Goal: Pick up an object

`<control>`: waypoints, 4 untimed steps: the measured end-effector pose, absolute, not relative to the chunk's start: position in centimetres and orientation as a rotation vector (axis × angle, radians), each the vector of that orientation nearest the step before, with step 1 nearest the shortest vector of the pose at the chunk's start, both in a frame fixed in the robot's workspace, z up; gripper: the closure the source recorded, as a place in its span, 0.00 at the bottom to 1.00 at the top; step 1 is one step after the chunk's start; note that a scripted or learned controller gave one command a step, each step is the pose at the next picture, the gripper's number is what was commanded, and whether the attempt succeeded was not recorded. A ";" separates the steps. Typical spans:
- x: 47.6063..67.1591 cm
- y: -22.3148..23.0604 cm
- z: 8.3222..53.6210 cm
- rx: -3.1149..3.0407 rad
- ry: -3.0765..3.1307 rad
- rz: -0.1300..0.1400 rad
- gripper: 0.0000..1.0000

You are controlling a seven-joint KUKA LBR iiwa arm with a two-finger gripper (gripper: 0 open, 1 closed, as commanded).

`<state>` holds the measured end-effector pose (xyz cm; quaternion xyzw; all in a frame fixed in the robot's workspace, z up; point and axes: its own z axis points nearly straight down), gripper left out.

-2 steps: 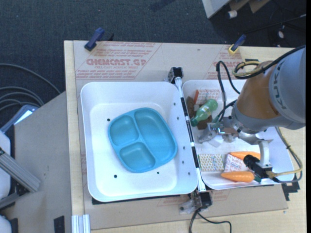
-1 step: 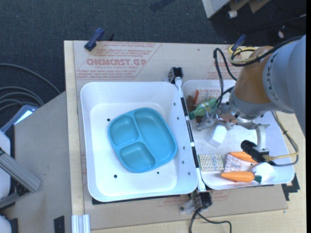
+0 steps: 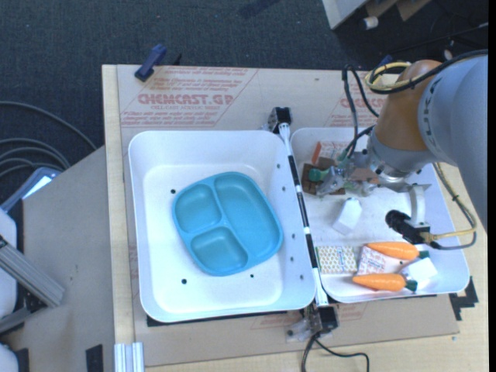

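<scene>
White block (image 3: 348, 214) lies on the floor of the right bin (image 3: 325, 231), just toward the view's lower edge from the gripper (image 3: 341, 180) and apart from it, with bare white floor between them. It is tilted slightly and touches nothing else.

In the camera view the gripper is low over the upper part of the right bin, at the end of the grey arm (image 3: 457, 107), which comes in from the right. Whether the gripper is open or closed cannot be told from this angle, and nothing can be seen held in it.

Just left of the gripper, against the wall shared by the bins, sits a small brown-and-green item (image 3: 314, 173). Whether the gripper touches it cannot be told.

Well below the gripper, past the white block, the other objects are grouped along the bin's near end. A patterned packet (image 3: 335, 259) lies flat by the shared wall. Right of it is a small pale card (image 3: 372, 262) with reddish print. The upper carrot (image 3: 395, 250) lies across just above the card, and the lower carrot (image 3: 380, 282) lies just below it, both pointing left and right. A small white piece (image 3: 425, 270) sits between the carrots' right ends.

Far left of the gripper, across the shared wall, the left bin (image 3: 139, 208) holds a blue divided plate (image 3: 225, 222), lying flat at a slant near the bin's middle. Both bins rest on the bench (image 3: 194, 91), whose brown sheet carries red lettering.
</scene>
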<state>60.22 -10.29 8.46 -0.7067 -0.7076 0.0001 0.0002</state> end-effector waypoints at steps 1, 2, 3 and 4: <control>64.1 -10.4 8.5 -2.220 -2.222 0.000 0.00; 66.4 -9.9 8.4 -2.213 -2.216 0.017 0.00; 64.4 -9.9 8.5 -2.219 -2.221 0.003 0.00; 64.4 -9.8 9.5 -2.220 -2.222 0.002 1.00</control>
